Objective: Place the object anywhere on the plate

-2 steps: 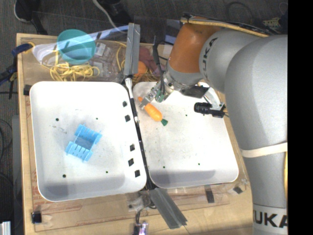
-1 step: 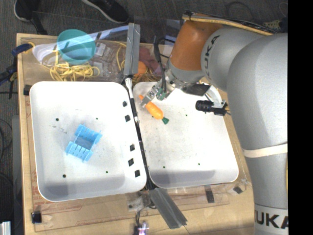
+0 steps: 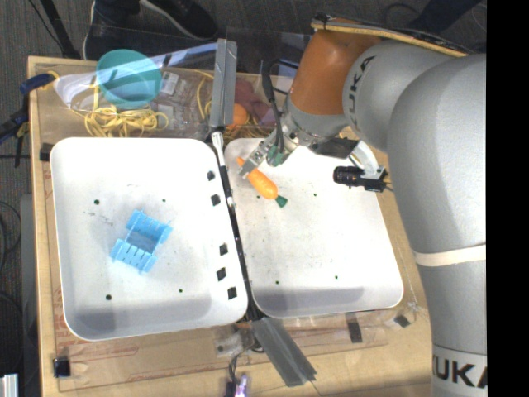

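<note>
Just right of the seam [image 3: 230,230] between the two bins, toward its far end: an orange toy carrot [image 3: 264,184], lying flat on the right bin [image 3: 331,255] floor, green tip pointing away from the seam. Directly over the carrot's seam-side end: the gripper [image 3: 271,154], low and close, possibly touching. Cannot tell whether set wide or narrow, or whether closed on the carrot; too small and too crowded by the wrist.

Likely trouble from here: a pinch so near one end of a rounded, tapering body, hence a squirt sideways or a swing and drop on lifting. Also little room beside the seam, so a bump against the raised rim seems possible.

Hard to make out any plate. Well left of the seam, a blue ridged piece [image 3: 140,242] in the left bin [image 3: 99,304]; possibly the target, cannot say. Right bin's edge farthest from the seam hidden under the arm's grey bulk.
</note>
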You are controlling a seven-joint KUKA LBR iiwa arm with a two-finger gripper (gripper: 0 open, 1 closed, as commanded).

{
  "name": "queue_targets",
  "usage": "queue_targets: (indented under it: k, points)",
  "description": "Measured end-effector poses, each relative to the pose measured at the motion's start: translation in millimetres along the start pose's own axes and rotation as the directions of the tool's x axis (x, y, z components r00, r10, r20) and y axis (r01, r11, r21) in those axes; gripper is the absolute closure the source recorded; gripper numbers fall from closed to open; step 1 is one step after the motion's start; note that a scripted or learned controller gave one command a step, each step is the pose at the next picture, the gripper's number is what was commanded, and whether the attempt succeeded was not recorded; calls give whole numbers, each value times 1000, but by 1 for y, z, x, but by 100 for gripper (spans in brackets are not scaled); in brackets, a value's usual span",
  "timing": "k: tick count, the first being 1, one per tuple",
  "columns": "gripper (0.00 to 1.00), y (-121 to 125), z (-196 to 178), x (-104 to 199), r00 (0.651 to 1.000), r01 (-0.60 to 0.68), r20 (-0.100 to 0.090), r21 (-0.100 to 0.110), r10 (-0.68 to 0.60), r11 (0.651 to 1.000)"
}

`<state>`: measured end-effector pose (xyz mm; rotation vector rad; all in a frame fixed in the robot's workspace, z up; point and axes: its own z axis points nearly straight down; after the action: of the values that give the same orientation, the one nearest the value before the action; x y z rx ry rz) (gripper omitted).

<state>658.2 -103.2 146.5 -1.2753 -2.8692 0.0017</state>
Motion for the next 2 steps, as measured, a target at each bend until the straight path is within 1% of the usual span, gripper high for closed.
queue_targets:
  k: [2]
  points:
    - [100,1,-21,0,1000,7,2,-1,-7,1000]
